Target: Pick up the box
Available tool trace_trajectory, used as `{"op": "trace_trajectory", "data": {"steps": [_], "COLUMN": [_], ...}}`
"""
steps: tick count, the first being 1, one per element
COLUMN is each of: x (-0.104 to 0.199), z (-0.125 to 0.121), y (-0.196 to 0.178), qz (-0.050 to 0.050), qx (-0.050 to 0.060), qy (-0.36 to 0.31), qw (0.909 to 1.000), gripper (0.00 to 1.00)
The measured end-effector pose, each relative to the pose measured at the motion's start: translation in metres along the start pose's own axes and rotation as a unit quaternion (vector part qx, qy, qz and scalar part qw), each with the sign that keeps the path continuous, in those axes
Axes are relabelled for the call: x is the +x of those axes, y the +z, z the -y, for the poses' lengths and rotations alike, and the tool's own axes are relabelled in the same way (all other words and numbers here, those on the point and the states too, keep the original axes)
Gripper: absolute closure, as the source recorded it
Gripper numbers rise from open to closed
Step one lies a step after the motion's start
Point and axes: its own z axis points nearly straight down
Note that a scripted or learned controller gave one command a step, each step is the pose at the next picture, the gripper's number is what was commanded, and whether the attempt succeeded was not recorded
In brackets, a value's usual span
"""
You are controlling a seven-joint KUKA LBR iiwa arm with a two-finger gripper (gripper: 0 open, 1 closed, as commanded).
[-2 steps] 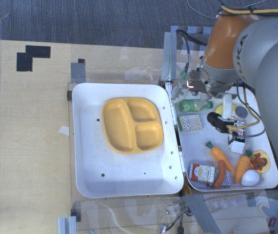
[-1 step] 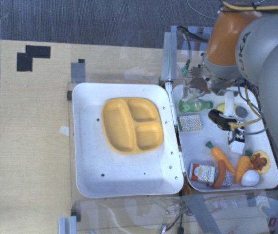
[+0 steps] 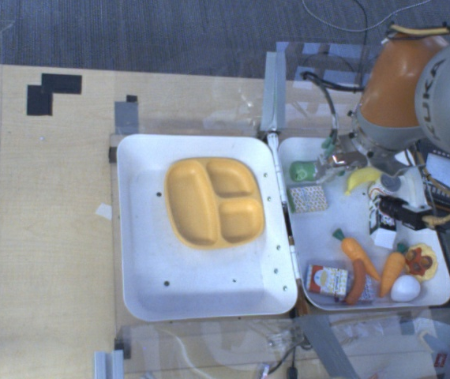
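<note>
A small red and white box (image 3: 328,280) lies at the front left of the right bin (image 3: 443,290), beside a sausage (image 3: 357,284). A flat speckled box (image 3: 308,199) lies nearer the bin's back left. My gripper (image 3: 335,158) hangs over the back of the right bin, between a green object (image 3: 302,170) and a banana (image 3: 361,180). It is just behind the speckled box and far from the red one. Nothing shows in its grasp.
The left bin (image 3: 138,235) holds a yellow divided plate (image 3: 213,200). The right bin also holds two carrots (image 3: 358,253), a white egg (image 3: 404,288), a red and yellow toy (image 3: 420,260) and a black and white item (image 3: 384,226). Cables (image 3: 438,212) run along its right side.
</note>
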Motion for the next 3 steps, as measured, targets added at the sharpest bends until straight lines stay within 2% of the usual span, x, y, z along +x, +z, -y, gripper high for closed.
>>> {"op": "trace_trajectory", "data": {"steps": [1, 2, 3], "x": [-0.009, -0.009, 0.019], "z": [0.049, 0.049, 0.122], "y": [-0.041, -0.041, 0.0], "qz": [0.001, 0.0, 0.0], "qx": [-0.001, -0.001, 0.0], "qy": [-0.088, -0.087, -0.038], "qw": [0.9962, 0.9962, 0.9993], "gripper": [1.0, 0.0, 0.0]}}
